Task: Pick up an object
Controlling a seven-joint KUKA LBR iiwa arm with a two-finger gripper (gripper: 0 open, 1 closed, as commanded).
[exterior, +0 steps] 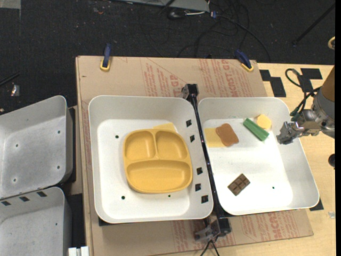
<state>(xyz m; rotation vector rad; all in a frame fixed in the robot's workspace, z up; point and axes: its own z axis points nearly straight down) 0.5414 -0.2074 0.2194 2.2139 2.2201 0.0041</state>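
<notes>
The right bin (298,164) holds a green stick (256,129) with a yellow lump (264,122) next to it near the back. A brown oval piece (227,134) lies on a pale yellow slab (212,137) at the bin's left side. A dark brown chocolate-like bar (238,184) rests toward the front. My gripper (285,132) hovers at the right bin's right rim, a short way right of the green stick, with nothing visible between its fingers.
A yellow divided plate (158,160) sits in the left bin (106,143), partly over a pale yellow sheet (166,127). Black clips (191,91) join the bins along the middle. Spare white bins (32,143) lie off to the left.
</notes>
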